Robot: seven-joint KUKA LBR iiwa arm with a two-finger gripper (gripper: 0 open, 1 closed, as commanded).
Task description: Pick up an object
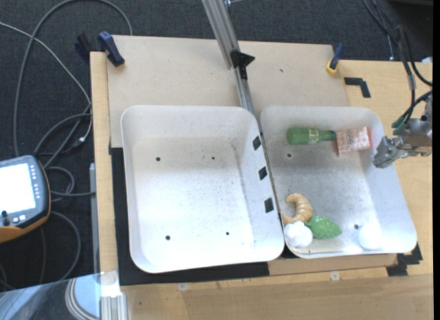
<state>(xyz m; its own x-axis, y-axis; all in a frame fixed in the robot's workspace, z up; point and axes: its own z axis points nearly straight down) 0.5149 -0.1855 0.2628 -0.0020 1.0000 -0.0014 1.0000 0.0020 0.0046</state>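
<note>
The right bin point(385, 195) holds several objects. A green bottle point(309, 135) lies on its side near the far wall, with a pink and white box point(353, 140) just right of it. At the near edge sit a tan curved piece point(300, 206), a white ball point(298, 235), a green lump point(323, 228) and a white rounded object point(370, 236). My gripper point(383, 155) hangs at the bin's right rim, just right of and slightly nearer than the pink box. I see nothing held in it.
The left bin point(137, 174) stands beside the right one, with a divider edge point(265, 181) between them. A metal rail point(220, 23) slants in from the top. Clamps point(110, 47) and cables lie at the bench's far corners.
</note>
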